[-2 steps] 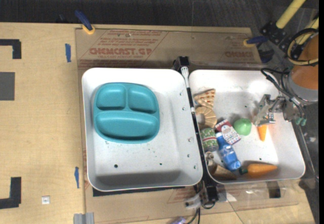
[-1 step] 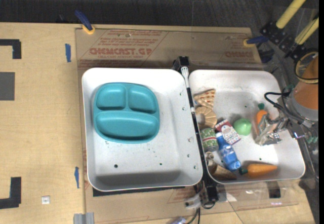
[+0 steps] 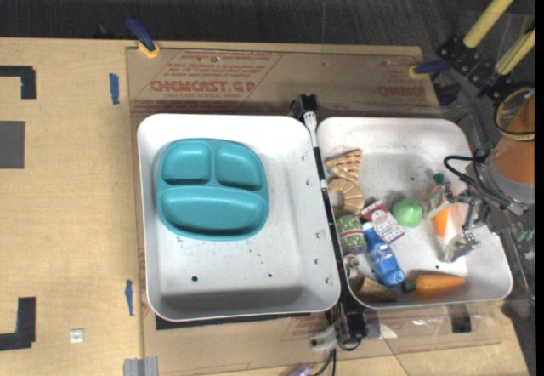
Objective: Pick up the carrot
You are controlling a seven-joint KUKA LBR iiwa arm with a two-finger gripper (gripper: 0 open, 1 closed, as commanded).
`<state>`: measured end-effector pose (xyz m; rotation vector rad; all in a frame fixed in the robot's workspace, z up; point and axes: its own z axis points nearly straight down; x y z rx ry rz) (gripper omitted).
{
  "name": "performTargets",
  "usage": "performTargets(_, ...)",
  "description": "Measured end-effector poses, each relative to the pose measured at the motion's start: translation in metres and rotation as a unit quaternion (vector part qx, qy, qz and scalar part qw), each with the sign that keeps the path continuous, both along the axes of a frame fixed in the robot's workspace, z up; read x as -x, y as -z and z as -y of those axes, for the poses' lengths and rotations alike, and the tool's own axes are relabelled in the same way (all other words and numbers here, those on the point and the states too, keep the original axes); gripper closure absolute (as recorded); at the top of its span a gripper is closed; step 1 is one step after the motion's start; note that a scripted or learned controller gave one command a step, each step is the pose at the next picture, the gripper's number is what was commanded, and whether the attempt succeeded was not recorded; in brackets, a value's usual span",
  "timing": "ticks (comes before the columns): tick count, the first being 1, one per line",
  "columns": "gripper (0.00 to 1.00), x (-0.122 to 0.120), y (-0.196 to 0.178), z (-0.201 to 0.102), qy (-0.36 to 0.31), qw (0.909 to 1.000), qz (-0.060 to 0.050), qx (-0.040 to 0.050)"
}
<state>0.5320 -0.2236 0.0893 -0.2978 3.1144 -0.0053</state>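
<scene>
I read the carrot [image 3: 432, 284] as the orange piece with a dark stub end, lying flat on the floor of the right bin [image 3: 399, 140]. It is on the near side of the tool [image 3: 463, 234] and a little to its left, lengthwise along the near wall and just beside it. It looks like it simply rolled to rest there. That placement costs me room, because the wall crowds one long flank and only the flank facing the tool is free.

A blue bottle [image 3: 384, 259] lies close to the stub end, further left of the tool, so an approach from that side is tight too. The tool hangs low over the bin floor, apart from the carrot, with cables looping behind it. I cannot tell from this view whether it is spread or pressed together. A second orange piece [image 3: 443, 222] sits right against the tool's left side, and I can't say whether it is touching or merely beside. I judge it a decoy risk.

Further left is a green ball [image 3: 408, 213], then a green can [image 3: 350, 230] and brown biscuit-like pieces [image 3: 344, 166] against the dividing wall. Beyond the tool, the far half of this bin is mostly open white floor, the best room for lifting and retreating. Well to the left, the left bin [image 3: 229, 272] holds a teal divided plate [image 3: 212, 187].
</scene>
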Motion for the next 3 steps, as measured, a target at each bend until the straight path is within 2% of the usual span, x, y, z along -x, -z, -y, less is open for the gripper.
performTargets(1,1.0,-0.005,-0.014,0.0,0.0,1.0,0.007,0.0008)
performTargets(2,0.0,-0.004,-0.013,-0.001,0.0,1.0,0.006,0.0005)
performTargets(3,0.0,-0.062,0.001,-0.001,0.152,0.9884,0.0,-0.0021)
